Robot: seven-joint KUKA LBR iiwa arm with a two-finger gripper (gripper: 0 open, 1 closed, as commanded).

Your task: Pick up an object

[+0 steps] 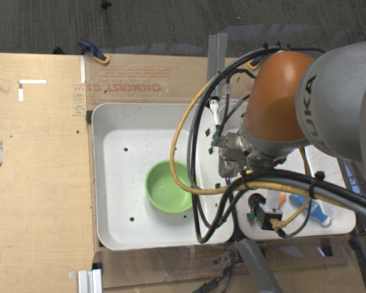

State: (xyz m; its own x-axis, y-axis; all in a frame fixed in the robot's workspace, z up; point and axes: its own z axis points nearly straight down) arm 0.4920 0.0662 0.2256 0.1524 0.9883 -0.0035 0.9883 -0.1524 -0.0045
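Note:
A light green bowl (168, 187) sits upright in the left white bin (119, 163), near its middle right. The arm's orange band (280, 105) and grey body cover the divide between the bins and most of the right bin (341, 221). In the right bin, a blue and white object (314, 209) with an orange piece (282, 198) beside it peeks out beneath the arm. The gripper itself is hidden under the wrist and its cables.
Yellow and black cables (198, 182) loop from the wrist over the left bin's right side, crossing the bowl's edge. A wooden bench top (36, 163) lies to the left. Cardboard (134, 84) sits behind the bins.

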